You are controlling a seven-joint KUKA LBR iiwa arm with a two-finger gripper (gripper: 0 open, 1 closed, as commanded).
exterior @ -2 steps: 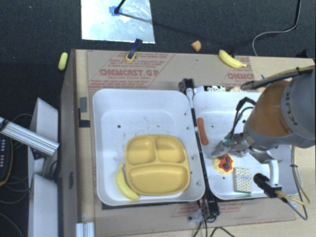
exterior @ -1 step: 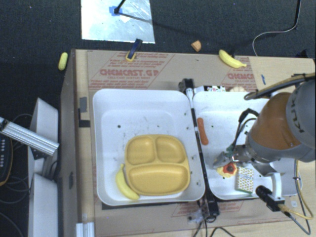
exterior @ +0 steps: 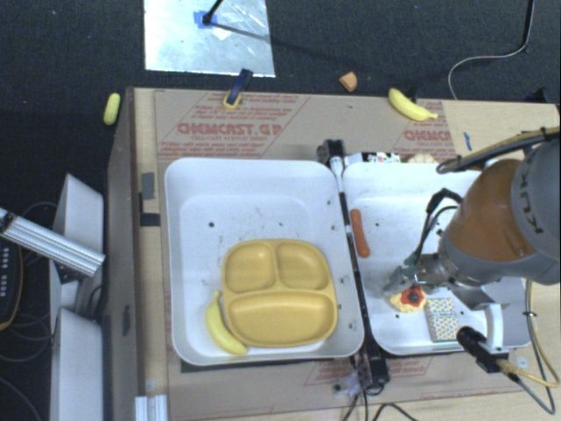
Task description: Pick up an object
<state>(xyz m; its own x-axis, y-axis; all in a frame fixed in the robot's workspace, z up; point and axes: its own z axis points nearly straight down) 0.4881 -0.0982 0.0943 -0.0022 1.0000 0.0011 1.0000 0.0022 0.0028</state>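
The pincer (exterior: 410, 281) hovers just above a small red-and-yellow toy (exterior: 409, 299). Whether it is open, I cannot tell. It may slip off the rounded toy.

stray banana (exterior: 410, 105), metal sheet (exterior: 208, 23), cardboard (exterior: 289, 121)

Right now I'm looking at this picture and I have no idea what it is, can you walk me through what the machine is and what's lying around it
This is one camera fixed above a bench, looking down at a slant. The grey machine with the orange band coming in from the right is a robot arm. Its hand hangs low in the right white bin, just above a small red and yellow toy; I can't see that it holds anything. That bin also has an orange hot dog toy by its left wall and a patterned card. The left white bin holds a yellow divided plate with a toy banana touching its lower left edge. Another banana lies on the cardboard behind the bins.
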